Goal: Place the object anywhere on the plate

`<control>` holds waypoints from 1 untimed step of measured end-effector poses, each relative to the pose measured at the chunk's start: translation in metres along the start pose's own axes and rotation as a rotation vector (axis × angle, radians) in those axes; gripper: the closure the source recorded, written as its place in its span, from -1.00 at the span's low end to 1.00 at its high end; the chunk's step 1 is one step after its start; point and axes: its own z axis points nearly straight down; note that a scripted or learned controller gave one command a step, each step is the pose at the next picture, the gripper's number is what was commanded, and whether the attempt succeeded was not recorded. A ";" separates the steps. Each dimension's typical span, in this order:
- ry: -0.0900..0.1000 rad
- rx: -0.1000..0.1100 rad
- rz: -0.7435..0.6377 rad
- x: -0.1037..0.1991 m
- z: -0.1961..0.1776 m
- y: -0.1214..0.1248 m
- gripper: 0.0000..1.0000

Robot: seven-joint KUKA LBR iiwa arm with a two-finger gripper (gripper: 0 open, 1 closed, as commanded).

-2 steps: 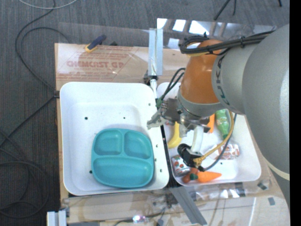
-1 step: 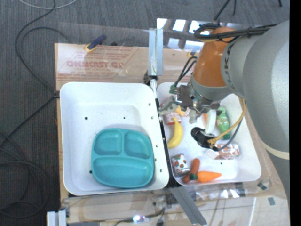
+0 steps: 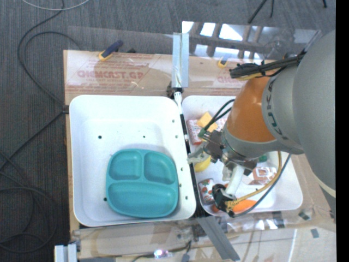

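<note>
Several objects [image 3: 204, 125] beside the hand [image 3: 210, 153]

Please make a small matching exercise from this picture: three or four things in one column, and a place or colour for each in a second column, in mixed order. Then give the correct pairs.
Things:
1. plate
2. band above the arm's wrist
3. left bin
4. clamp

Descriptions:
A. orange
B. white
C. teal, with three compartments
D. yellow and blue, on the board behind the bins

Pairs: 1-C, 2-A, 3-B, 4-D
</note>
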 end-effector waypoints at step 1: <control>-0.001 -0.003 -0.018 0.030 -0.021 0.000 -1.00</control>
